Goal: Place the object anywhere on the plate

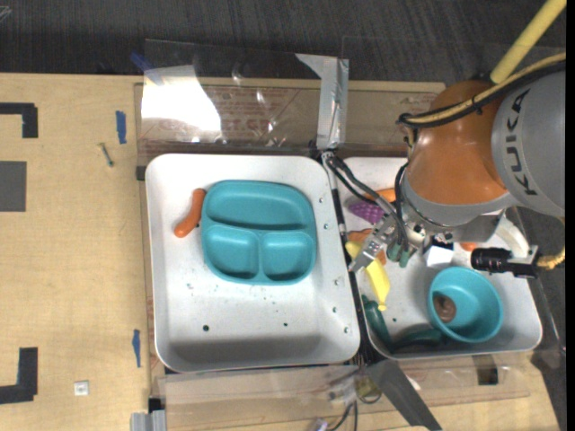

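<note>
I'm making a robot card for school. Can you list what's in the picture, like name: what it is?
left bin: holds plate and carrot
plate: teal, three compartments
carrot: orange, touching plate's left edge, not on it
right bin: teal bowl, yellow toy, purple toy
arm: over right bin
hand: low among toys; grip unclear

A pale wooden bench (63, 268) fills the left, dark grey carpet (225, 7) runs along the top, black tape marks (25, 119) dot the wood.
</note>
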### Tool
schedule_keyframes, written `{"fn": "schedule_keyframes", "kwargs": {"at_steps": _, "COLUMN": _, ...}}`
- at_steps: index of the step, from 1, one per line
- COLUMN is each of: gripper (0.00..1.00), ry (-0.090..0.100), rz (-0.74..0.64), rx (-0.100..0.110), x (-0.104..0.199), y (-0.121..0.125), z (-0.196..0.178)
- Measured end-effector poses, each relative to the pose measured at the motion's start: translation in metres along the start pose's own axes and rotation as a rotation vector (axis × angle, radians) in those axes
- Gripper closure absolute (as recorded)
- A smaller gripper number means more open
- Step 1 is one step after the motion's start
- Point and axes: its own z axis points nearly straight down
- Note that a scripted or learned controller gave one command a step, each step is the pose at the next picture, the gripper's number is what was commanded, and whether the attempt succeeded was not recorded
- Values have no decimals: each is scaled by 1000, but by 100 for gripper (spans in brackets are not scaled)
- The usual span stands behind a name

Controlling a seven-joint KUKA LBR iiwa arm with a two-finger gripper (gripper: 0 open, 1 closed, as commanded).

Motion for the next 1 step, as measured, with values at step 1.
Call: {"fn": "schedule_keyframes", "kwargs": {"at_steps": 1, "gripper": 100, "ry": -2, "rz": -24, "rx": -4, "x": 20, "y": 97, "z": -2}}
